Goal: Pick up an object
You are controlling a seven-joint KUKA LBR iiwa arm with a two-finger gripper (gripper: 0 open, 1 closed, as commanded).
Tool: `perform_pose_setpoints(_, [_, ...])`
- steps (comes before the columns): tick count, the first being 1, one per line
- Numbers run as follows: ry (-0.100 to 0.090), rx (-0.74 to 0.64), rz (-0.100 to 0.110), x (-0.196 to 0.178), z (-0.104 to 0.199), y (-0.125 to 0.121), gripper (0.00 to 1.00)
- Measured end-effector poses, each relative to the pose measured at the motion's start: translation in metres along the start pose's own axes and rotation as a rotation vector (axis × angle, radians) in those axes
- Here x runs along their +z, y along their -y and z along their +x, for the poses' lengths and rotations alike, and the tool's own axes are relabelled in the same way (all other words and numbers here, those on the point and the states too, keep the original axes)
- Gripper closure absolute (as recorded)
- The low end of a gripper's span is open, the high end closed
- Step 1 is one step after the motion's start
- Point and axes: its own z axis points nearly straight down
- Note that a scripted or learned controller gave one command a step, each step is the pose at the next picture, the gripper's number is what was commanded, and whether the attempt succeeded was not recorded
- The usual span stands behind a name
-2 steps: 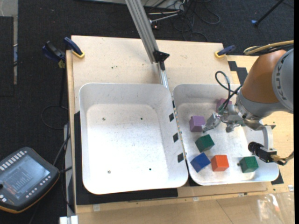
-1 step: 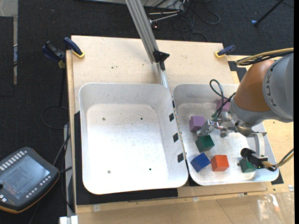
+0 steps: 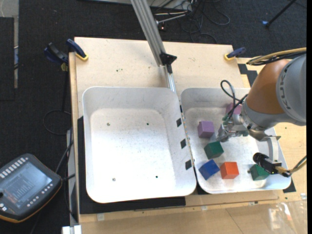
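in the right bin (image 3: 195,99) we see purple (image 3: 206,128), green (image 3: 213,149), blue (image 3: 209,169) and orange (image 3: 229,170) blocks. the gripper (image 3: 225,132) is just above the green block; we cannot tell if it is grasping.

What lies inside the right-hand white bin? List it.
The right-hand white bin holds a purple block, dark green block, blue block, orange block and another green block. The arm covers the bin's far-right part.

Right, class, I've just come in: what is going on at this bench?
A grey and orange robot arm reaches into the right-hand bin, its gripper low between a purple block and a dark green block. A blue block, an orange block and another green block lie nearby. Nothing looks lifted yet.
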Motion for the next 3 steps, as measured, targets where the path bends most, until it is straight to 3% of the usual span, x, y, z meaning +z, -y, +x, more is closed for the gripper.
perform_pose_setpoints(2, [0.002,-0.004,-0.007,-0.127,-0.005,-0.010,1.00])
perform_pose_setpoints(3, [0.000,-0.002,0.003,-0.104,-0.005,-0.010,1.00])
